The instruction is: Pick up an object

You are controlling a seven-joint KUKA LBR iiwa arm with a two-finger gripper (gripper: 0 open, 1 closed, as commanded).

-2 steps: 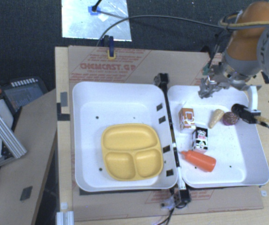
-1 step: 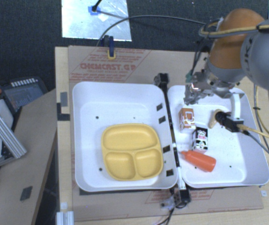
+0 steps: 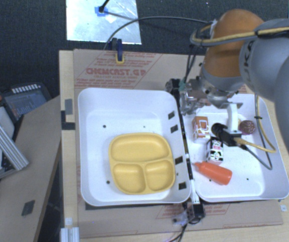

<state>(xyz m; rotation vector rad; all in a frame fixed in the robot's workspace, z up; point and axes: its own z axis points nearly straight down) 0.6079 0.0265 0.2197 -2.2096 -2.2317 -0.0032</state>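
While the arm (image 3: pixel 273 59) reached in from the right, the claw (image 3: pixel 188 104) hung low over the back left corner of the right bin (image 3: pixel 258 183), close against the wall it shares with the left bin (image 3: pixel 129 110), and from this angle one could not tell whether the claw was spread or pressed together. Nothing could be seen caught in it, so the pick was not yet made! The candidates all lay loose on the right bin's floor: an orange-and-white carton (image 3: pixel 201 127) just in front of the claw, apparently apart from it; a black-and-white carton (image 3: pixel 215 152) a little nearer the camera; a carrot (image 3: pixel 216 172) lying on its side near the front; and a round brown thing (image 3: pixel 246 126) off toward the right wall. Over in the left bin sat a yellow tray (image 3: pixel 140 163) with three compartments, flat and well away from the action. Both bins rested side by side on the table (image 3: pixel 134 69). By the look of it, the job was at the approach stage: the orange-and-white carton seemed the likeliest target, and the closing, the grip and the lift were all left to do.
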